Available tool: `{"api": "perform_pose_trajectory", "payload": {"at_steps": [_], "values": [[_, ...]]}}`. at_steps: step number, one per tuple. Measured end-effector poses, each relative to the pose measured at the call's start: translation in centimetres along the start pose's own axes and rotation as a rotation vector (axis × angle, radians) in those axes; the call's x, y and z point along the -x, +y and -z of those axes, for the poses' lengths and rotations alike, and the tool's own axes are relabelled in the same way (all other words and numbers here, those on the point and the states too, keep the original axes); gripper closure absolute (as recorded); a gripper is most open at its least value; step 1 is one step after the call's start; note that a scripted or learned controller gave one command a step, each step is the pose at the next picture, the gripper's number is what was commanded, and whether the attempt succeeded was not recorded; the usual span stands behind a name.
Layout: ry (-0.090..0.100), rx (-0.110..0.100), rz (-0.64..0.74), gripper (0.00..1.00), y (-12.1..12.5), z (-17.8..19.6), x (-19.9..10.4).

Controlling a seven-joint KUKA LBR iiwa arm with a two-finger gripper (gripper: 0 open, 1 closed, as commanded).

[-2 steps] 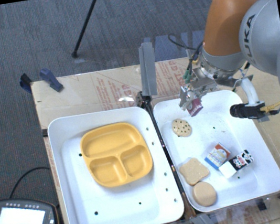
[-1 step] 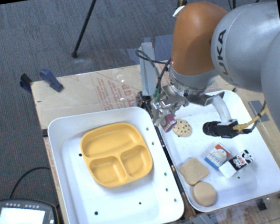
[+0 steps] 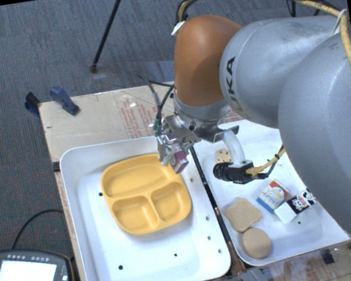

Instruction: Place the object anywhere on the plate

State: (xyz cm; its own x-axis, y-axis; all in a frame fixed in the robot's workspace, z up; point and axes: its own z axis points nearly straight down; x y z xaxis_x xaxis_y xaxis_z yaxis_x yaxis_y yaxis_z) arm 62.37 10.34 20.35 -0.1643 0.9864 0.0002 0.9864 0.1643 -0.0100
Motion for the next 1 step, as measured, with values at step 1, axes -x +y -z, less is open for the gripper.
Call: {"api": "perform_pose_trajectory", "payload": {"at_steps": [1], "values": [[0.000, 0.003, 0.000, 0.00, 0.06, 0.19, 0.05]]}}
